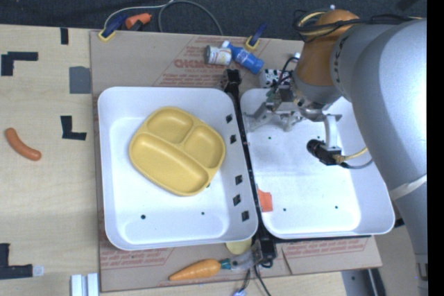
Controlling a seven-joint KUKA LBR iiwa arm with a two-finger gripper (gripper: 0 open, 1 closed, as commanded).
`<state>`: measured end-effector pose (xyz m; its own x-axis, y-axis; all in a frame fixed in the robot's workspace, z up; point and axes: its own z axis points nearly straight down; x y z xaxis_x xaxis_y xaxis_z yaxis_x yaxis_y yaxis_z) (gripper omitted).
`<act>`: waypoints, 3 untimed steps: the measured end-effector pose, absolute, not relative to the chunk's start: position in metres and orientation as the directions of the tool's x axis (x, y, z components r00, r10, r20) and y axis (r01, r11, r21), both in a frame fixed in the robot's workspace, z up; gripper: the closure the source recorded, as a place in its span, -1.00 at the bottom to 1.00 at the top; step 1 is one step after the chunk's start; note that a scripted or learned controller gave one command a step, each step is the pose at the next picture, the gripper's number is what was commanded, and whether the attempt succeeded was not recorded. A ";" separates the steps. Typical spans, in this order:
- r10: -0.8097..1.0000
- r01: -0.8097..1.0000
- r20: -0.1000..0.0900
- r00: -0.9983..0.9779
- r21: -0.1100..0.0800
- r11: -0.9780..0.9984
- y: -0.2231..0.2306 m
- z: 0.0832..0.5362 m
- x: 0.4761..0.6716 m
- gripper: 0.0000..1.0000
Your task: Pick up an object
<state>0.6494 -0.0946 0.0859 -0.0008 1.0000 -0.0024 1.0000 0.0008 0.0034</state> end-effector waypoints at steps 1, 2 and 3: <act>1.000 1.000 0.000 -0.003 -0.002 0.003 -0.093 0.085 0.669 -1.00; 1.000 1.000 -0.002 0.000 0.004 0.000 -0.095 0.087 0.609 -1.00; 1.000 1.000 -0.001 -0.003 0.004 0.003 -0.110 0.091 0.671 -1.00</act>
